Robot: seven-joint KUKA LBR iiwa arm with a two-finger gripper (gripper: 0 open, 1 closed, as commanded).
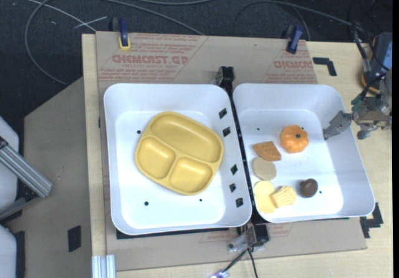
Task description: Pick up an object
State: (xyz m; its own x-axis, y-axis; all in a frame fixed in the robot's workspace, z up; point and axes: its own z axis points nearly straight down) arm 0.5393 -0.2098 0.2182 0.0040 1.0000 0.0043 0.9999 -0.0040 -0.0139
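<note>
Bearing everything is the pale wooden worktop (93, 146), with two shallow white bins side by side on it; all places below are given relative to the right bin (349, 171). Directly to that bin's left, touching it along a shared dark divider, sits the left bin (118, 146), and inside this one lies a yellow compartment plate (179, 153) with three hollows, well apart from the right bin's contents. At the right bin's upper right rim the end effector (340, 124) reaches in from the right, a grey finger slanting down over the rim above bare white floor; whether its fingers are spread or pressed together cannot be told, and nothing shows between them. Inside the right bin, toward its middle and just left of the end effector, rests a small orange pumpkin (293, 139). Left of centre lies a tan wedge-shaped piece (267, 151), and just below it a pale round disc (264, 169). Near the bin's lower left corner a yellow round piece (264, 197) touches a ridged yellow block (285, 196). Near the lower middle sits a small dark brown ball (308, 187)
</note>
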